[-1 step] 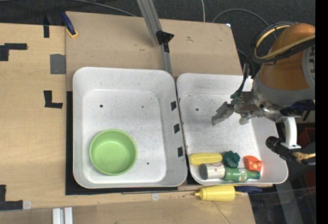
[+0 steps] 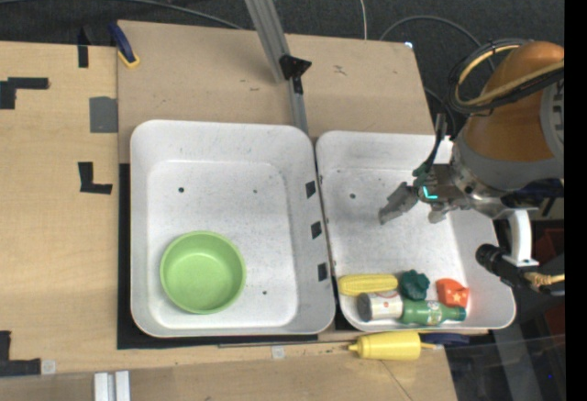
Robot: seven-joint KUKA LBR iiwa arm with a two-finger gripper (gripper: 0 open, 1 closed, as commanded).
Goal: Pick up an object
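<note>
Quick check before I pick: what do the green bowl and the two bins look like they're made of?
Green bowl: probably plastic, matte to slightly satin; uniform lime colour, soft sheen, thick rounded rim. Left bin and right bin: likely moulded plastic, white with fine dark speckling; rounded corners and a smooth raised lip suggest a formed tray, though the speckles could be either finish or wear.

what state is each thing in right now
gripper: open, holding nothing, above the right bin
green bowl: upright in the left bin
corn: lying flat
green bottle: on its side
white can: on its side
yellow bottle: on its side, outside the bins
</note>
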